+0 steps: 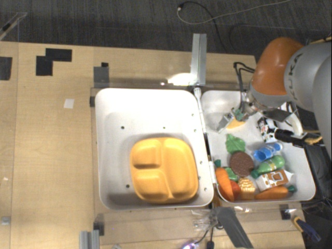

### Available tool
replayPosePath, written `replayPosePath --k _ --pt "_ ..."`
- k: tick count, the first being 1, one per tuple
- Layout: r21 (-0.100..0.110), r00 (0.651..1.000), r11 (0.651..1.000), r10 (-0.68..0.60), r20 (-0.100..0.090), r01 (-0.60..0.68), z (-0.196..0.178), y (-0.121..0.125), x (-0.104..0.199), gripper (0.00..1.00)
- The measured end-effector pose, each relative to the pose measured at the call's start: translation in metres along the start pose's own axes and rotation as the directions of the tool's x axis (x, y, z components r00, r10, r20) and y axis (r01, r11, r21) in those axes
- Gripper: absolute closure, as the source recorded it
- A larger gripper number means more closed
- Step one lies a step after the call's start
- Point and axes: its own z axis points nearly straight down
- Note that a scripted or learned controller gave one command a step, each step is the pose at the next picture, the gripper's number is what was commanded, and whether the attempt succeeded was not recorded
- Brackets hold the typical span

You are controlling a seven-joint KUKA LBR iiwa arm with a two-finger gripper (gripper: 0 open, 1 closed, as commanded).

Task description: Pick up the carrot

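Note:
The carrot (pixel 272 193) is a long orange piece with a green tip. It lies along the front wall of the right bin (pixel 212 104), at its right corner. My gripper (pixel 234 117) hangs in the back half of that bin, far from the carrot and just above a small yellow piece (pixel 238 124). The arm's orange band (pixel 274 66) and grey body come in from the upper right.
Between gripper and carrot lie a green leafy piece (pixel 235 142), a brown round cookie (pixel 241 163), a blue bottle (pixel 267 152), a green bottle (pixel 270 165) and a small carton (pixel 273 179). A stubby orange vegetable (pixel 225 183) and corn (pixel 247 184) sit front left. The left bin (pixel 116 108) holds a yellow divided tray (pixel 163 168).

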Motion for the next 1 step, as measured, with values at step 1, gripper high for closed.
replayPosePath --k 1 --pt "0.002 0.973 0.973 -0.229 0.000 0.229 0.0033 -0.0060 -0.0227 0.00"
